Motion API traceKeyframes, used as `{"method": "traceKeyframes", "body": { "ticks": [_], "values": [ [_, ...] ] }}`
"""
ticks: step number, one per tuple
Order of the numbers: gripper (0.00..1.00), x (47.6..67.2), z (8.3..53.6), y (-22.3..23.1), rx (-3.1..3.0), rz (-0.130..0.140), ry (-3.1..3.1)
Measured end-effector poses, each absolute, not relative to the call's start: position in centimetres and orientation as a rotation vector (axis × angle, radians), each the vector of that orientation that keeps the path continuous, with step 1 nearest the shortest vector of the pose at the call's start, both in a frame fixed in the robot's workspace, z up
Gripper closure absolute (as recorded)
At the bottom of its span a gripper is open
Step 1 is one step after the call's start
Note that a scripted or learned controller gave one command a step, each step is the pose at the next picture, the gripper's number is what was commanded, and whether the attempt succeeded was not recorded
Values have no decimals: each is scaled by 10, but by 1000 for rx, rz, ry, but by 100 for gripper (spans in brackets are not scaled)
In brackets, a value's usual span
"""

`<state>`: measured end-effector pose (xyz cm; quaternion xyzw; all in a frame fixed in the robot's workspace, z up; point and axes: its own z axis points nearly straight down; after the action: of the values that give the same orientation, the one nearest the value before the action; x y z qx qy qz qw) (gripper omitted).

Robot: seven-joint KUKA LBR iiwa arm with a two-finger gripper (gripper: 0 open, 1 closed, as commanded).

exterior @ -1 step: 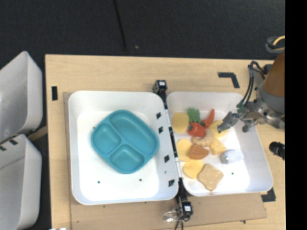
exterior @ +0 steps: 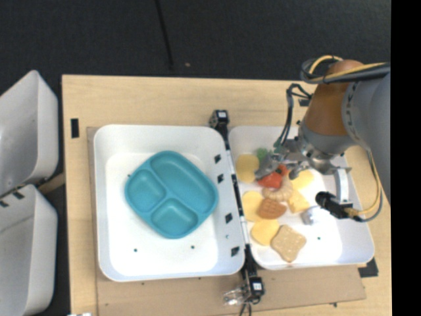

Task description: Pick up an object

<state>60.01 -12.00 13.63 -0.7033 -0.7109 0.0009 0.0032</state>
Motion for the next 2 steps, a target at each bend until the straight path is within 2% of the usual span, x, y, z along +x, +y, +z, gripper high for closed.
{"method": "traceKeyframes", "body": {
  "ticks": [1, 2],
  "values": [
    [100, 600, 150, -125, -2213, 3, -2228],
    [0, 600, 149, -125, -2213, 3, -2228]
  ]
}}
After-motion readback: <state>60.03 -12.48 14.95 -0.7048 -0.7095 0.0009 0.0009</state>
